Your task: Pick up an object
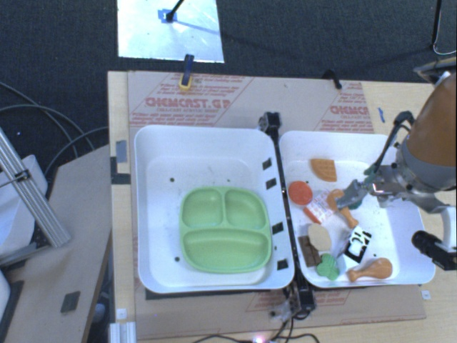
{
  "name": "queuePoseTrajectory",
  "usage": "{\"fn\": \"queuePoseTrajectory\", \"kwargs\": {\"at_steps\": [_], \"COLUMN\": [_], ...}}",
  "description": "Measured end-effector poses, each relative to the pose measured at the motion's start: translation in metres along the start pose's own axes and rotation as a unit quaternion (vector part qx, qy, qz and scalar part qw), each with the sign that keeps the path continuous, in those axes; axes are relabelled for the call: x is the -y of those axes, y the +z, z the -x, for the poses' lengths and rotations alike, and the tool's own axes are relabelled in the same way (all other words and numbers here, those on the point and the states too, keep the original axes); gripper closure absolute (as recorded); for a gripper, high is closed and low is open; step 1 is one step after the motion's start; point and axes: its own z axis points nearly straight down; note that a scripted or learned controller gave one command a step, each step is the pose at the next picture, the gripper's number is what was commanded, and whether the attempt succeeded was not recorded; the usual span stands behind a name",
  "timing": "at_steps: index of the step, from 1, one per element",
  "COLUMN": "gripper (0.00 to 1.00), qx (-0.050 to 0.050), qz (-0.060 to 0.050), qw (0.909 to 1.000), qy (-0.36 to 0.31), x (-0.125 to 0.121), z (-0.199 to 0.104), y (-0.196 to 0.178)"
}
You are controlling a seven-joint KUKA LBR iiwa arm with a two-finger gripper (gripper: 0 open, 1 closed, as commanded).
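Toys crowd the right bin (400,145), a scatter of small play-food pieces in the right half of the frame, while the left bin (153,191) at centre carries a green divided plate (226,229). The arm (435,141) reaches in from the right edge, and the gripper (348,197) hangs low over the middle of the right bin, just above a small orange piece (349,218) that lies tilted beside a clear wrapped packet (319,206). Whether the jaws stand wide or narrow I cannot tell; the tip is a blurred grey shape against the clutter, and nothing is plainly held.

That orange piece looks the likeliest target. It seems light, hard moulded plastic, smooth enough to slip if caught on a rounded end, so closing across its narrow middle should serve best. The packet touching it looks crinkly and slick and could be dragged along.

Other candidates lie near: a red disc (300,191) at the bin's left wall, an orange wedge (323,168) above it, a tan drumstick (371,269) at lower right whose thin neck offers an easy hold, a green piece (328,266), a brown bar (308,251), a pale round slice (320,237) and a black-and-white block (357,243). All sit close together, so a neighbour may get nudged
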Motion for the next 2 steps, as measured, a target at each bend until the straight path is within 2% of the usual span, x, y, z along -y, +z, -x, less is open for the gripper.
{"fn": "queuePoseTrajectory", "kwargs": {"at_steps": [1,2], "gripper": [0.0,0.0], "qx": [0.0,0.001], "qz": [-0.001,0.005], "qw": [1.0,1.0], "qy": [0.002,-0.003], "x": [-0.012,-0.124], "z": [0.018,0.001], "y": [0.159,0.15]}}
